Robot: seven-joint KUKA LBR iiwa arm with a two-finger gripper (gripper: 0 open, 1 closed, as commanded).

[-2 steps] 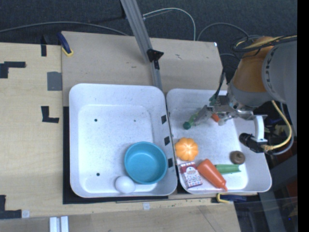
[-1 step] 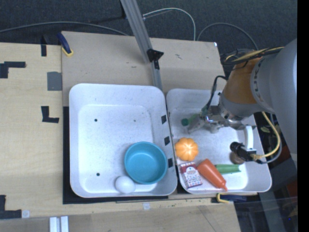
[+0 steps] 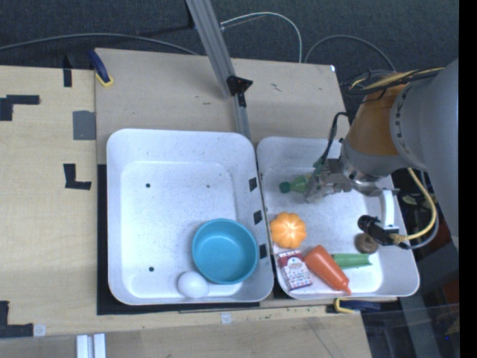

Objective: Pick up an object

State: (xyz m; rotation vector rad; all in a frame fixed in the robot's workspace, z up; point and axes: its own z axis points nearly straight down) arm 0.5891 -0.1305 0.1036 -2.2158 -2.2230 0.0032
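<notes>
My gripper (image 3: 319,188) is low over the middle of the right bin (image 3: 292,154), with the orange-banded wrist behind it to the right. A small green object (image 3: 291,186) lies right at its left tip, touching or nearly touching it. I cannot see whether it is gripped. Just below sits an orange (image 3: 288,230). A carrot (image 3: 326,268) with a green top and a red-and-white packet (image 3: 296,270) lie along the bin's front edge.
The left bin (image 3: 171,159) holds a blue bowl (image 3: 223,250) and a white ball (image 3: 193,283) at its front right. A small brown item (image 3: 365,242) lies near the right bin's right wall. A slanted metal pole (image 3: 214,39) crosses above the bins.
</notes>
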